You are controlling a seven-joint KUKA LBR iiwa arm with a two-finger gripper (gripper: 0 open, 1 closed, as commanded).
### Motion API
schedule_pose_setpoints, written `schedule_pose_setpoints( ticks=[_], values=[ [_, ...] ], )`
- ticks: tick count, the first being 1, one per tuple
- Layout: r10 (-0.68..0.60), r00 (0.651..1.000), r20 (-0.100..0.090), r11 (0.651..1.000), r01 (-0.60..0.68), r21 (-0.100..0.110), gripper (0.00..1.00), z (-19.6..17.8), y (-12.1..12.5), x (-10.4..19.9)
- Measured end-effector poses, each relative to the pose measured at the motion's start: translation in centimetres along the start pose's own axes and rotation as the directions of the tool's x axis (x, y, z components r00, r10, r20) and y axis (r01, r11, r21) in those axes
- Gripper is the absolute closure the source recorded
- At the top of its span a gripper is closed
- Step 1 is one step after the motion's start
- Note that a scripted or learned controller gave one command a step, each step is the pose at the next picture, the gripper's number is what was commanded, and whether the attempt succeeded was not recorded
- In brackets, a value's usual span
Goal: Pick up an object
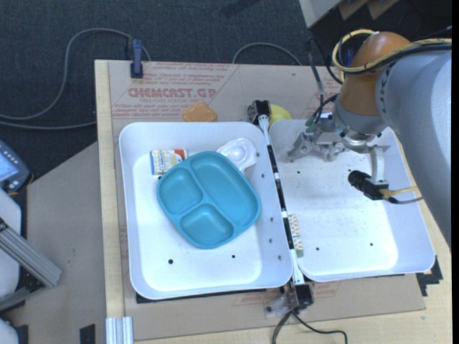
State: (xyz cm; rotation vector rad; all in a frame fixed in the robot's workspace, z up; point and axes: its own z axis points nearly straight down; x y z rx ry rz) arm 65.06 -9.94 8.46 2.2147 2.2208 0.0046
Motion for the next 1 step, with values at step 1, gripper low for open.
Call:
schedule_pose_setpoints(
  ticks=[1],
  values=[
    [0.001, 1.0, 0.0, 1.0, -0.001, 0.002, 0.0, -0.02, 1.7, -0.78]
  ],
)
